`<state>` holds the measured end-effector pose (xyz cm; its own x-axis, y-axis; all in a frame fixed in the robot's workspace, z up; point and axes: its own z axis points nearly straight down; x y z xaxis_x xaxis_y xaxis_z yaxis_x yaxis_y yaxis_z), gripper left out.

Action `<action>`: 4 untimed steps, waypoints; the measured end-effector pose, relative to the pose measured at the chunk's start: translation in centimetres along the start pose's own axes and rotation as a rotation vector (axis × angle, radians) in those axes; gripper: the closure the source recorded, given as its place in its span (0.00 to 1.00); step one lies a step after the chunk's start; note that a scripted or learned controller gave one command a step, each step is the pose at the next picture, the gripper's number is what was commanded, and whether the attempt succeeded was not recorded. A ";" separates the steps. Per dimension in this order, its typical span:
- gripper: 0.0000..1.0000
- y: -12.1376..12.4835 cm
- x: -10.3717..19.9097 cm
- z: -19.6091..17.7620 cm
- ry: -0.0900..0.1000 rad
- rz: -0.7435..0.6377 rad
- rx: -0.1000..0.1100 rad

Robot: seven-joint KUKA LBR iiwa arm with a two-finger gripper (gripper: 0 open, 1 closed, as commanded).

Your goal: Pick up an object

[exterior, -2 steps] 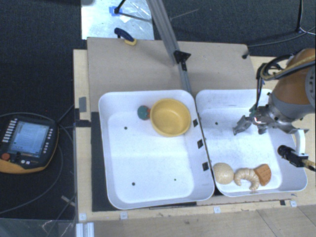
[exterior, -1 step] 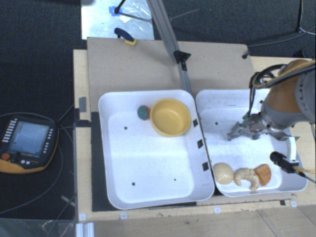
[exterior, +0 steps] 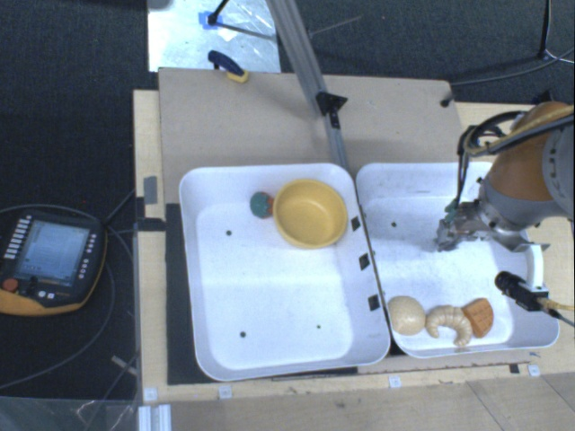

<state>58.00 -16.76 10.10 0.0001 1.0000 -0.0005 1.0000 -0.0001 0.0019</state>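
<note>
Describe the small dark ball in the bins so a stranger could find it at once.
Start at the left bin of the two white ones. Near its far edge sits a yellow bowl. The small dark green ball rests against that bowl's left side; it is the one dark, round thing there, far smaller than the bowl.

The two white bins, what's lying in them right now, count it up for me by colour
Yellow: 1, the bowl in the left bin.
Dark green: 1, the small ball beside the bowl.
Cream: 2, the round piece and the curved piece in the right bin.
Orange-brown: 1, the wedge.
Total: 5.
</note>
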 end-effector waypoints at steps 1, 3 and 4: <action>1.00 0.5 0.9 -5.0 0.000 -0.002 -0.002; 1.00 1.5 1.2 -12.3 0.000 -0.001 0.000; 1.00 0.6 6.4 -11.7 0.001 -0.004 0.002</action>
<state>58.60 -10.38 21.76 -0.0044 1.0000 0.0009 1.0000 0.0044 0.0001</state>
